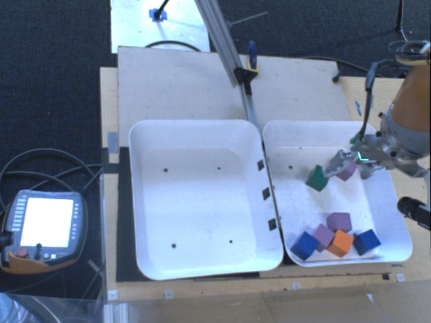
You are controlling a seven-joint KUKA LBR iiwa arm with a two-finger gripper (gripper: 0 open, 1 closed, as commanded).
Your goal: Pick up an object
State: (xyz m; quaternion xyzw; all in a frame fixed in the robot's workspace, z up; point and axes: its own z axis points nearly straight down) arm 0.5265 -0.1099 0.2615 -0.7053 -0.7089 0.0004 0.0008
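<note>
My gripper point(350, 165) hangs over the upper part of the right bin point(397, 214), below the orange band of the arm. A small purple block point(348, 173) shows between its two grey fingers, partly hidden by them, and the fingers are shut on it. A green block point(316, 178) lies tilted on the bin floor just left of the gripper, apart from it.
Several blocks cluster at the right bin's front: two blue point(304, 245) point(366, 241), two purple point(339, 221) point(323, 236) and one orange point(341, 242). The left bin point(145, 180) stands beside it. A metal pole point(222, 32) slants over the back board.
</note>
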